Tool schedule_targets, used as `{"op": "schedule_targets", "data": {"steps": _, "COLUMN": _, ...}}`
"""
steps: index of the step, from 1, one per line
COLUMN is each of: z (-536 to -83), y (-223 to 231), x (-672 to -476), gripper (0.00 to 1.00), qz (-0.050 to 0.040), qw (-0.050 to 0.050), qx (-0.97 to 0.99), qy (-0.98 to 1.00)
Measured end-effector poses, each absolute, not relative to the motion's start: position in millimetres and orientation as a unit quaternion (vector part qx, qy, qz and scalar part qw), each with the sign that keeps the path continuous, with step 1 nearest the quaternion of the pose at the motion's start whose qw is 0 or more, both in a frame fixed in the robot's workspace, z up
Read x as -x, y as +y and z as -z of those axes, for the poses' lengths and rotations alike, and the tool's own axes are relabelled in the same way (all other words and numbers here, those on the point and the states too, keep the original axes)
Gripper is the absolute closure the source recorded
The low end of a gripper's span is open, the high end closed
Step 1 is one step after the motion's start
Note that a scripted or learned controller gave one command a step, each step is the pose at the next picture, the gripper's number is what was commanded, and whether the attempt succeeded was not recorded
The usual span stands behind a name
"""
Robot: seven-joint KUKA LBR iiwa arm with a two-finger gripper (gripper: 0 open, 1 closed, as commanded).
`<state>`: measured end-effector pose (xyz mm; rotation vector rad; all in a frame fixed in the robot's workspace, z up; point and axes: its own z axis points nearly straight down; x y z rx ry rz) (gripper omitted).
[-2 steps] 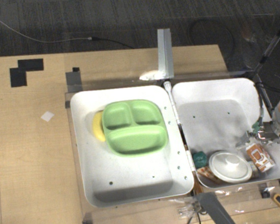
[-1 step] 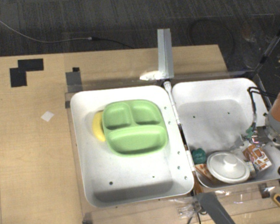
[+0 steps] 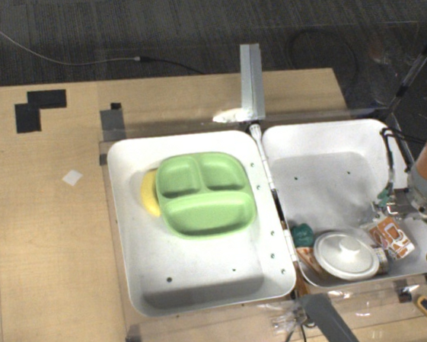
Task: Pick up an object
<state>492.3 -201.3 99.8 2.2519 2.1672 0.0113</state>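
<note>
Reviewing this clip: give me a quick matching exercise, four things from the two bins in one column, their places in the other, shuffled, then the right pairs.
Things:
1. green divided plate
2. yellow object
3. white bowl
4. small teal object

Places:
A. right bin, near its front edge
B. left bin, tucked under the plate's left side
C. left bin, toward the back
D. right bin, against the wall between the bins

Pairs: 1-C, 2-B, 3-A, 4-D
</note>
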Motion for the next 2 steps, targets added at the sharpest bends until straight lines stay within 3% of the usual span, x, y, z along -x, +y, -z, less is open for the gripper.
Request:
{"op": "schedule_targets", "data": {"steps": 1, "z": -153, "y": -200, "x": -527.8, "gripper": 1.0, "qz": -0.0012, "qw": 0.002, "qx": -0.644, "qy": 0.765}}
{"op": "schedule_targets", "data": {"steps": 2, "z": -99, "y": -205, "x": -519.7, "gripper": 1.0, "qz": -0.0011, "qw": 0.001, "qx": -0.646, "qy": 0.763}}
